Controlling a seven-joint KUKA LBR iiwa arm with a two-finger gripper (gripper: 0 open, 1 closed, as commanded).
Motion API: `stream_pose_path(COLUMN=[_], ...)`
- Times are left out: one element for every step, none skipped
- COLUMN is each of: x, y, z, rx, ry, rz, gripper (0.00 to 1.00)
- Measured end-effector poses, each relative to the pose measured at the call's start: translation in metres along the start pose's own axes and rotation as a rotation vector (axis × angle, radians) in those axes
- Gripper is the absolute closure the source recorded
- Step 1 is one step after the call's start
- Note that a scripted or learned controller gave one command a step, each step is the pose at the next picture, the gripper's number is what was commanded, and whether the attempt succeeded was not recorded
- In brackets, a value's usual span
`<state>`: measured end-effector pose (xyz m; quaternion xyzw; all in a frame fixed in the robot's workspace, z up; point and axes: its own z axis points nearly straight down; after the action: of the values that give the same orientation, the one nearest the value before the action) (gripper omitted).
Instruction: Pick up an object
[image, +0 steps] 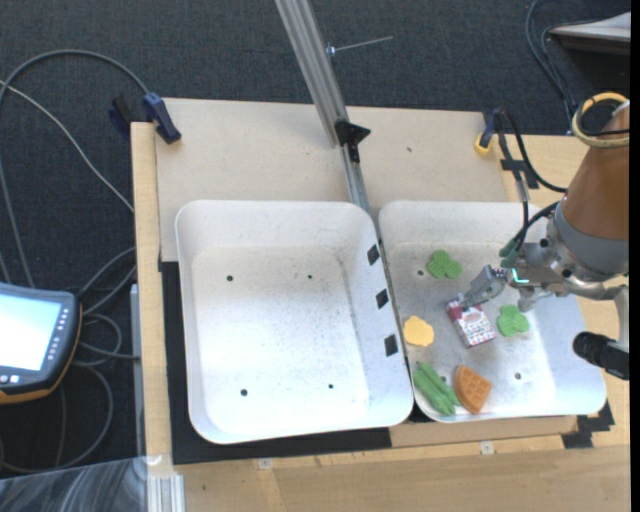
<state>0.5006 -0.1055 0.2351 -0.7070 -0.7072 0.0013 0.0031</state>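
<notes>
The right bin (560, 395) holds several small objects. A red and white packet (473, 326) lies near its middle, and my gripper (470, 298) hangs just above the packet's upper left end, reaching in from the right. A green piece (513, 321) sits right of the packet, under the wrist. Another green piece (443, 265) lies farther back. A yellow piece (418, 331) rests near the bin's left wall. At the front lie a long green piece (433, 387) and an orange piece (472, 388).
The left bin (200, 230) stands beside the right one, with a dividing rim between them. A metal pole (320, 80) slants down from the back to that rim. Cables run along the bench's back right corner.
</notes>
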Motion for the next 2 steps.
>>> stream_pose_path(x=[0.000, 0.005], y=[0.000, 0.006], z=[-0.001, 0.044], rx=[-0.004, 0.001], ry=[-0.001, 0.000], rz=[0.000, 0.000], gripper=[0.00, 0.00])
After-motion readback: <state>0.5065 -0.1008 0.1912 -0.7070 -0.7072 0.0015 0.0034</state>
